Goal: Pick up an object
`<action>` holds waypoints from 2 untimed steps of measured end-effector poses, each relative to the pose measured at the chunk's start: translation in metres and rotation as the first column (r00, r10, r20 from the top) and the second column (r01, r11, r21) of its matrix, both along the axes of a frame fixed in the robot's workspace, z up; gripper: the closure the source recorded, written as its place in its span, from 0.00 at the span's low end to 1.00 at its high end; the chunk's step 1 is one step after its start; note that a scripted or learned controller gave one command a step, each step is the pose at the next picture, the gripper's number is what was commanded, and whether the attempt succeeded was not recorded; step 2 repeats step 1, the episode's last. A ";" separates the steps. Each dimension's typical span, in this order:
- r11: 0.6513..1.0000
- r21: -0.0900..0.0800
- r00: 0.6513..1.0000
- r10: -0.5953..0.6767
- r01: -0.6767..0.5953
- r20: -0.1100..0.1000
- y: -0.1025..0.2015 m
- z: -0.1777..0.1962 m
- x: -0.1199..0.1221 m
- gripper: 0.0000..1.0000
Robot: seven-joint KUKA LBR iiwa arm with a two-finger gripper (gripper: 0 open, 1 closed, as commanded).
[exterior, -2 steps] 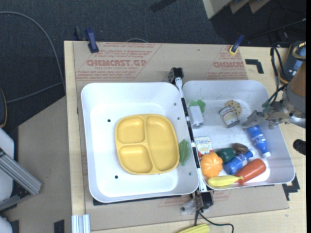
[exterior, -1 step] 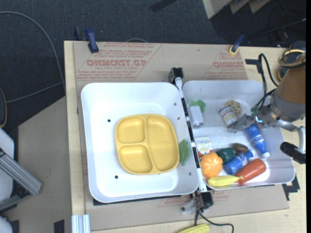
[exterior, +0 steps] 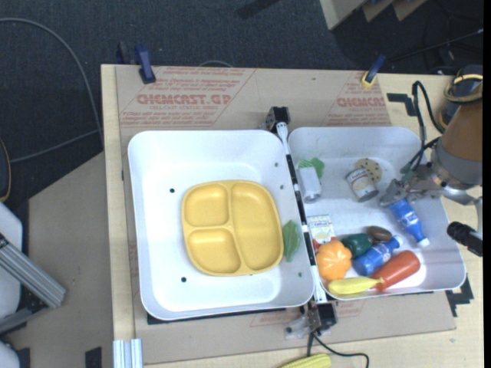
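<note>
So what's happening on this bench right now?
A grey robot arm reaches in from the right, with its gripper low over the right bin, right by a small blue bottle. Whether it has hold of the bottle can't be told. Toy food is piled at that bin's near side: an orange pumpkin, a carrot, a banana. The left bin holds a yellow divided plate.

Red print on the brown board (exterior: 230,98) covering the desk, behind the left bin (exterior: 153,205): "CHEMCAST GP", repeated, smaller lines unreadable. Same red lettering behind the right bin (exterior: 360,138), partly legible. Small packet (exterior: 319,226) at the right bin's left wall carries print, too small to read.
</note>
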State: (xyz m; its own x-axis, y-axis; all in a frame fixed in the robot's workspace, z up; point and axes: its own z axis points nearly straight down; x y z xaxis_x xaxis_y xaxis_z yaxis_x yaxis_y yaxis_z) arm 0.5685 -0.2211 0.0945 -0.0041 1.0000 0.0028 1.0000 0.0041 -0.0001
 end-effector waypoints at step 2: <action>1.000 0.000 1.000 -0.001 0.001 -0.007 0.067 -0.011 0.055 1.00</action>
